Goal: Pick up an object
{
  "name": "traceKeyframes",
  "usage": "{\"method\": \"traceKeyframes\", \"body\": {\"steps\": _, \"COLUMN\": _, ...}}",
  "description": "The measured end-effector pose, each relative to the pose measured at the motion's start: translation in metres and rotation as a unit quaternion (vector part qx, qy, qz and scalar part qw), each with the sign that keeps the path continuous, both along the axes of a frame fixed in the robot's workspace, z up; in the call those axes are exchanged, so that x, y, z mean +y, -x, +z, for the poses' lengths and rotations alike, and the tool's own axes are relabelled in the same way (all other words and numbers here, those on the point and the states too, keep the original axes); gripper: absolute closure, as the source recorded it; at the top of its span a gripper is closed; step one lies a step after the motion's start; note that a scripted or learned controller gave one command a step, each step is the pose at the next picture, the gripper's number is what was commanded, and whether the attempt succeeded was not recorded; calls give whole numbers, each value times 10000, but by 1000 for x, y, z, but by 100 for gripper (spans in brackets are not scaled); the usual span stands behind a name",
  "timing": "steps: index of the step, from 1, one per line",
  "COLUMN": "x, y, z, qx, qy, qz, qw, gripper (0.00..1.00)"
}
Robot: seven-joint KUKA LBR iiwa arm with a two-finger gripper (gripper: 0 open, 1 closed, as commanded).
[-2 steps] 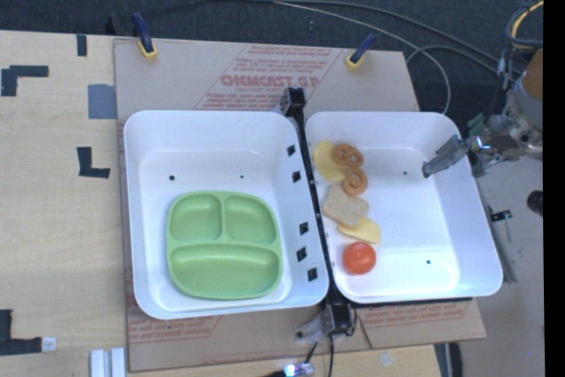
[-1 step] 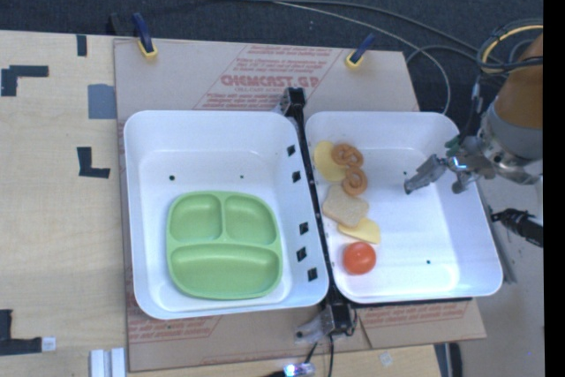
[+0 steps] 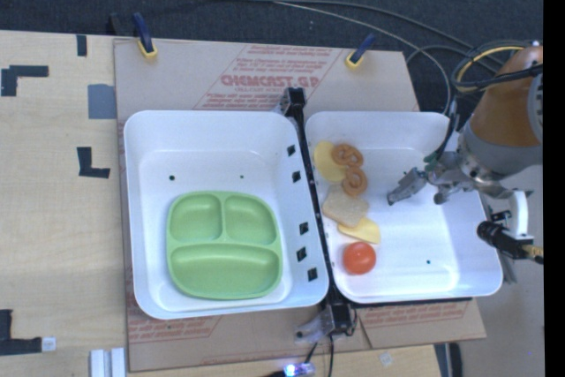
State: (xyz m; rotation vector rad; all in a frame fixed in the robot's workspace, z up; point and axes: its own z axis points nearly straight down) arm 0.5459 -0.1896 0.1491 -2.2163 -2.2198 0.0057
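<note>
Gripper (image 3: 395,192) hangs open and empty over the right bin (image 3: 459,274); food crowds its left wall, so fingers could jam between pieces or nudge the tomato (image 3: 358,258) away

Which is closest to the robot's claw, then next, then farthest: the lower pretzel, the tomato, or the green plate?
From the claw in the right bin:
1. Pretzel, just left of the claw.
2. Tomato, lower in the same bin.
3. Green plate, away in the left bin.
</note>
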Motion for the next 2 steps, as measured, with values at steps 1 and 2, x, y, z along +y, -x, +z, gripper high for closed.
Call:
{"method": "traceKeyframes", "body": {"steps": 1, "x": 4, "y": -4, "z": -46, "qx": -3, "qy": 2, "qz": 3, "qw": 10000, "gripper": 0}}
{"method": "traceKeyframes", "body": {"steps": 2, "x": 5, "y": -5, "z": -33, "qx": -17, "qy": 3, "qz": 6, "qw": 10000, "gripper": 100}}
